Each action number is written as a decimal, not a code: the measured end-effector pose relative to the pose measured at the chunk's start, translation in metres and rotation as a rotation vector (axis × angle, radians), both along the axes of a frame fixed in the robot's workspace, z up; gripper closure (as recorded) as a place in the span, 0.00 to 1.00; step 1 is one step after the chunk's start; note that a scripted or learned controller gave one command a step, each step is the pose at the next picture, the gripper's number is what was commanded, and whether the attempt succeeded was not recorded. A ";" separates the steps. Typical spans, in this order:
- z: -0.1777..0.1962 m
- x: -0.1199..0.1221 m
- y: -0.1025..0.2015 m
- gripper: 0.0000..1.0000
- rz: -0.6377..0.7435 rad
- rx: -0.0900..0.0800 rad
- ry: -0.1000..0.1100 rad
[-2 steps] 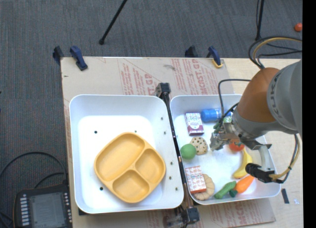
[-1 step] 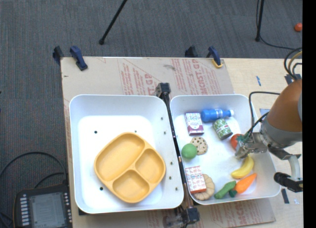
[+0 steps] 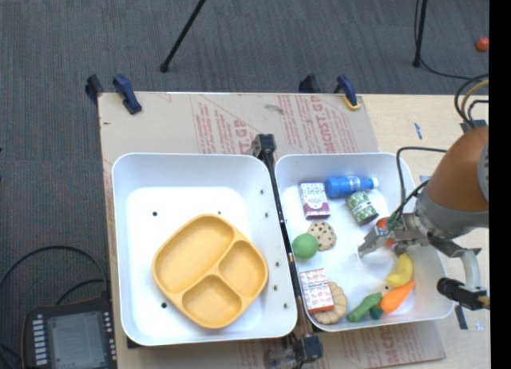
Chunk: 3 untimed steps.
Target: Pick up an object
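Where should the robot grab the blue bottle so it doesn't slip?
Probably around the middle of the blue bottle, coming straight down from above. It lies on its side near the far wall of the right bin, so its round body faces up, and the fingers could close across its narrow width.

Light is even and fairly bright, falling from above, so the two white bins [image 3: 128,200] read clean and nearly overexposed on their floors while the grey carpet [image 3: 239,32] beyond stays dull and darker. Shadows are soft and short: a faint one rims the yellow divided plate [image 3: 209,270], and small ones sit under the items in the right bin. Focus is moderate throughout, with fine print on the cardboard [image 3: 239,128] slightly soft, and no strong glare.
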<state>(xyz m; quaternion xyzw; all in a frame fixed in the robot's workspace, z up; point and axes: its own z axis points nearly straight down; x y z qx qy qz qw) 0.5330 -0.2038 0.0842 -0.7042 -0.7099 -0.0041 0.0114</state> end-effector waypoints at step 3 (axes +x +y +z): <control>0.013 -0.001 -0.002 1.00 0.005 -0.005 0.008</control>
